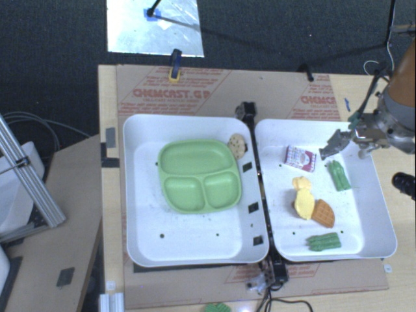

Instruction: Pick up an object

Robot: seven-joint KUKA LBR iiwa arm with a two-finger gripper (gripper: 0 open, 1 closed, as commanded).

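A: Where is the end effector (343, 143)?

B: It hangs over the upper right part of the right bin (383, 239), reaching in from the right on the grey arm (398, 109). Its two grey fingers point down and to the left, above the bin floor between the small red and white packet (299, 158) and the upright green piece (338, 175).

A: Is it spread or pressed together?

B: I cannot tell. The fingers overlap from this angle. Nothing shows between them.

A: What lies in that bin?

B: The packet sits near the upper left. The green piece lies just right of it, near the fingertips. Below the packet is a yellow toy (301, 197), touching a brown waffle-like piece (323, 213) on its right. Near the front wall lies a second green piece (324, 242), turned sideways.

A: And the left bin (140, 194)?

B: It holds a light green divided plate (198, 175), with one large compartment at the back and two smaller ones in front. A round brown cookie (237, 145) rests at the plate's upper right corner, touching or just beside its rim.

A: What carries the bins?

B: A counter (110, 109) covered with printed cardboard, the two bins side by side on it.
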